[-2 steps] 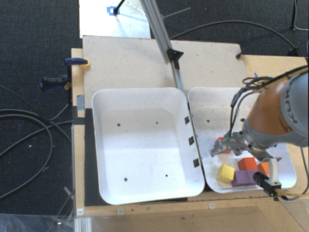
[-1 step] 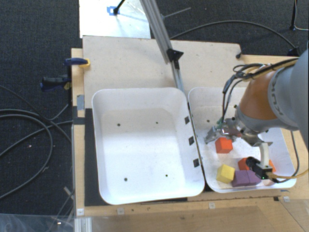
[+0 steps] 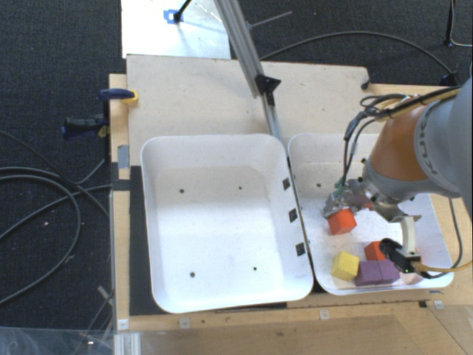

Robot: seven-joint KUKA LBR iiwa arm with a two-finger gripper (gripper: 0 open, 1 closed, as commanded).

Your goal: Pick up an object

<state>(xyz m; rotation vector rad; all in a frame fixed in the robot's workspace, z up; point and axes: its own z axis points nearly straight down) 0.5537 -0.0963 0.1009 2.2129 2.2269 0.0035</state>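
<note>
In the right bin (image 3: 314, 154), an orange-red block (image 3: 341, 222) lies toward the left side. My gripper (image 3: 338, 201) hangs directly over the block's upper edge, touching it or nearly so. The wrist hides how the two meet. The grey arm with its orange band (image 3: 395, 150) comes in from the right. At the bin's front lie a yellow block (image 3: 345, 265), a purple block (image 3: 378, 272) and a small red piece (image 3: 374, 250).
The left bin (image 3: 159, 161) sits beside the right one, sharing a raised middle wall (image 3: 294, 213). A slanted metal pole (image 3: 247, 46) crosses the bench behind the bins. A blue and yellow clamp (image 3: 111, 95) grips the bench's left edge.
</note>
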